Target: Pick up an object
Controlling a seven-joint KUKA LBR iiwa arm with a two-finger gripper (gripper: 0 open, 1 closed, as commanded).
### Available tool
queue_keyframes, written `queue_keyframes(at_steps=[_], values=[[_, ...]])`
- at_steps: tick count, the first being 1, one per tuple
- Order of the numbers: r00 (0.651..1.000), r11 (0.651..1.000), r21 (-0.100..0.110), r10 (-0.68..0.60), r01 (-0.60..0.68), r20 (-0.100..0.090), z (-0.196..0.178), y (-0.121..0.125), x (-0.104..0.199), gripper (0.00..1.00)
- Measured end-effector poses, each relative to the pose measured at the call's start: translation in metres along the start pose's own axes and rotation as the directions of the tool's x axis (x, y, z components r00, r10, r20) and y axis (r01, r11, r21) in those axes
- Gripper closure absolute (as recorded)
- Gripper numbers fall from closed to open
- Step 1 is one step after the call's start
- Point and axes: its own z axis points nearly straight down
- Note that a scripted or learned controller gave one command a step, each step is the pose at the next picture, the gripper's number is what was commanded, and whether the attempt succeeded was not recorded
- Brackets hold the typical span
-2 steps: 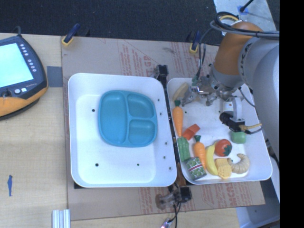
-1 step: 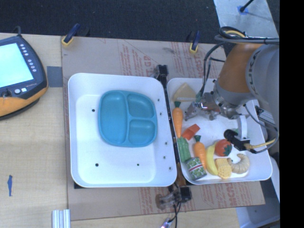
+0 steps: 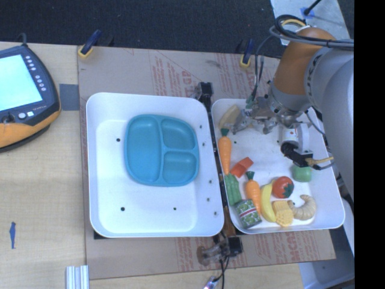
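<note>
Wood bench (image 3: 42,185) w/ cardboard sheet (image 3: 150,77) lying under 2 glossy white bins. Gripper (image 3: 260,118) hanging over right bin (image 3: 328,218), upper right; toys (image 3: 264,191) piling at its bottom. Blue tray (image 3: 161,149) sitting in left bin (image 3: 102,215).

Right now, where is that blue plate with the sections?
The blue divided plate lies in the left white bin, toward its upper middle, across the divider from the long carrot.

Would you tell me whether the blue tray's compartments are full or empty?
Empty: all three compartments of the blue tray show bare blue plastic.
</note>
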Motion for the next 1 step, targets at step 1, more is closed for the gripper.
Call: queue_keyframes(at_steps=[1], values=[[1.0, 1.0, -0.001, 0.002, -0.002, 0.001, -0.0001, -0.0056, -0.0415, 0.0]])
